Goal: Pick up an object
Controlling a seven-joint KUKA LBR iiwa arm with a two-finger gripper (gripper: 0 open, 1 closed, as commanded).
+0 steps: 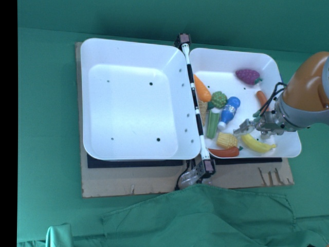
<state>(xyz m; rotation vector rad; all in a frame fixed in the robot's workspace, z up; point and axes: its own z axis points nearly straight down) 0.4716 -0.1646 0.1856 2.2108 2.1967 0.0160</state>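
**Gripper low over the toy food in the right bin**

Camera view: two white bins sit side by side on the desk. The left bin (97,55) is bare. The right bin (267,60) holds a scatter of toy food: purple grapes (248,76) at the far side, an orange carrot (202,89) by the left wall, a blue bottle (229,111), a green cylinder (212,122), a corn cob (226,140), a red chili (224,152) at the near edge and a yellow banana (258,143) near the right corner.

The arm reaches in from the right, and the gripper (250,125) hangs just above the banana and beside the corn. Whether it is spread or pressed together cannot be told at this size; nothing is visibly pinched.

The banana looks the closest candidate. It is likely light, hollow, stiff plastic with a smooth, slippery skin. A grasp across its narrow middle, fingers square to the curve, seems safest; the tapered ends would probably slide out.
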